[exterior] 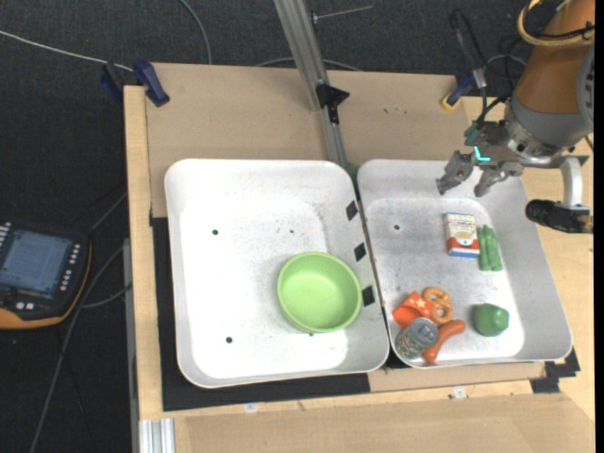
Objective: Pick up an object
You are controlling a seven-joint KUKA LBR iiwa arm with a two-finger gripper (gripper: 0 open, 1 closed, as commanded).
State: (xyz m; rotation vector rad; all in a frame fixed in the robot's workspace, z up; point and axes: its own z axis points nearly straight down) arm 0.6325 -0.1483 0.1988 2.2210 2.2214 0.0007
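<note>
My gripper (472,179) hangs over the far edge of the right bin (406,243), fingers spread open with nothing between them. Just below it a small white, blue and red carton (461,233) lies flat, with a green bean-like piece (489,247) beside it on the right. Near the bin's front edge sit an orange pretzel-shaped toy (427,303), a grey round lid with an orange carrot-like piece (427,336), and a green rounded toy (490,319).
The left bin (217,253) holds a light green bowl (319,292) near its right front. A metal pole (307,55) rises behind the bins. Black clips (359,251) sit on the seam between bins. A handheld pendant (38,270) lies at far left.
</note>
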